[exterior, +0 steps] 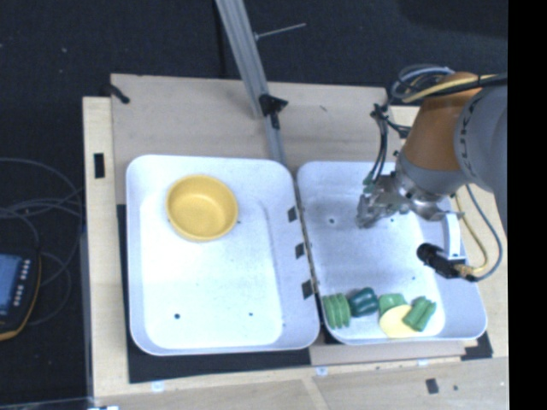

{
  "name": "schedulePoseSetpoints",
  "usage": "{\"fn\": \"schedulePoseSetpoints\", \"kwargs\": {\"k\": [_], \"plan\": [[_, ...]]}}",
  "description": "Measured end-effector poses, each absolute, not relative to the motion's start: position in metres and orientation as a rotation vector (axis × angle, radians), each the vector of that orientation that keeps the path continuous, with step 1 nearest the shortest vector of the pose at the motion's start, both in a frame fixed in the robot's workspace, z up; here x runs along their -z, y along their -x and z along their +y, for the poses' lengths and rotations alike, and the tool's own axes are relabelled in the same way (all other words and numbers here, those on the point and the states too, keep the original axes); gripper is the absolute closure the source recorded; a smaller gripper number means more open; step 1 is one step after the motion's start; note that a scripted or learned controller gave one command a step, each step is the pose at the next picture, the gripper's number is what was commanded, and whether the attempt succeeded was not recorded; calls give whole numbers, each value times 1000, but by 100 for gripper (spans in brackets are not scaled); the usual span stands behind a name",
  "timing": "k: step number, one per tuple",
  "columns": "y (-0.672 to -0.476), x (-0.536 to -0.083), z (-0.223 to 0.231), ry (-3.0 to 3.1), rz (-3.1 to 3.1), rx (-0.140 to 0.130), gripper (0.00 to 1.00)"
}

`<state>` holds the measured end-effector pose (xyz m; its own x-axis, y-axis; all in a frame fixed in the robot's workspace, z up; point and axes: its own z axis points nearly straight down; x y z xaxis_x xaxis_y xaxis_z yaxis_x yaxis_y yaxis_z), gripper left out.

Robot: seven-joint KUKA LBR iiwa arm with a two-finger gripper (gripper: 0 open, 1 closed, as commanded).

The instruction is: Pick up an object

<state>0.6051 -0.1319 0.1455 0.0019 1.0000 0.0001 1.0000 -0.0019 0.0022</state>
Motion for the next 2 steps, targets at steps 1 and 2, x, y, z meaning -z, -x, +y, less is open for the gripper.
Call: {"fn": "schedulePoseSetpoints", "kwargs": {"k": [1, 2], "plan": [[-607, -189, -127, -2219, 2219, -4, 100], [-608, -242, -128, -2219, 2218, -5, 100]]}}
